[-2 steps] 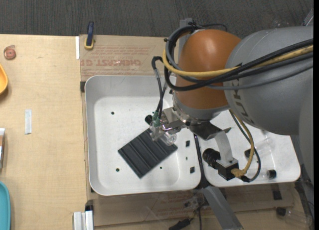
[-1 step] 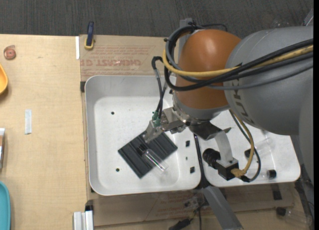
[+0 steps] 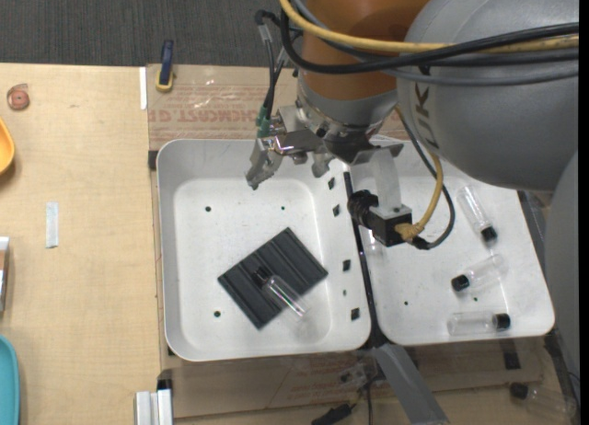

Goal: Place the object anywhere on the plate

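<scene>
A black ribbed plate (image 3: 273,278) lies tilted in the left bin (image 3: 184,230), slightly toward its front. A clear vial (image 3: 285,293) with a black cap rests on the plate near its middle, its far end reaching the plate's lower right edge. My gripper (image 3: 291,167) hangs over the back of the left bin, above and behind the plate. Its fingers (image 3: 259,168) are spread apart with nothing between them, so it is open. The arm's large orange and grey body covers the upper right of the view.
The right bin (image 3: 534,258) holds three more clear vials with black caps: one near the back right (image 3: 479,213), one at mid right (image 3: 477,275), one at the front (image 3: 479,323). A black bracket with cables (image 3: 382,221) hangs over the divider between the bins.
</scene>
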Tool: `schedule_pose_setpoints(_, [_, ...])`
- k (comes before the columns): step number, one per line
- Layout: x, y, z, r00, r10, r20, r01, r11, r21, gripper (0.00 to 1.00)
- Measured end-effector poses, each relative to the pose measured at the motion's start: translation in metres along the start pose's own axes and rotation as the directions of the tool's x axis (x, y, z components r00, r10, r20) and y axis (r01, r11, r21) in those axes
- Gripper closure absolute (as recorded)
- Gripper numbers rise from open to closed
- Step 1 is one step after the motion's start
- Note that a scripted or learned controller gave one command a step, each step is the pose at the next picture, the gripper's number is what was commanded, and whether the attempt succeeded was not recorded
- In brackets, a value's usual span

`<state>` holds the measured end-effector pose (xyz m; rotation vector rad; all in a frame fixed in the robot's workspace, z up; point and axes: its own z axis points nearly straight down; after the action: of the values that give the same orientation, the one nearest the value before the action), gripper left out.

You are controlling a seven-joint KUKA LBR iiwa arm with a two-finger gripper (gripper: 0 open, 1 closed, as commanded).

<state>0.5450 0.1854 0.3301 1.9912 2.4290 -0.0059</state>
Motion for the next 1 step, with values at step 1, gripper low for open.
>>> schedule_pose_setpoints(1, [-0.0003, 0.0003, -0.0072, 1.000, -0.002, 0.003, 0.002, 1.000, 0.004, 1.00])
